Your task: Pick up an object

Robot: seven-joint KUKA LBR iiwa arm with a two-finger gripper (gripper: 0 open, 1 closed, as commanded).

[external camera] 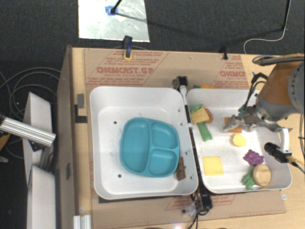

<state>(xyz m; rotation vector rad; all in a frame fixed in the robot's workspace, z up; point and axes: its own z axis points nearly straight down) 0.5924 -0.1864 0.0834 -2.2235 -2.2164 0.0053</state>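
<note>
My gripper (234,123) is low over the middle of the right bin (281,179), reaching in from the right. It hovers just above a small orange piece (237,130) and a round yellow toy (239,140). The same bin holds a flat yellow square (213,165), a green stick (204,130), a yellow-orange wedge (200,115), purple grapes (253,157), a tan round piece (261,174) and a green leafy piece (248,179). I see nothing held.
The left bin (102,128) holds a teal divided plate (149,147), with a brown piece (181,168) by its right wall. The arm's orange-banded wrist (281,92) overhangs the right bin's far right side. Cardboard (143,68) lies under both bins.
</note>
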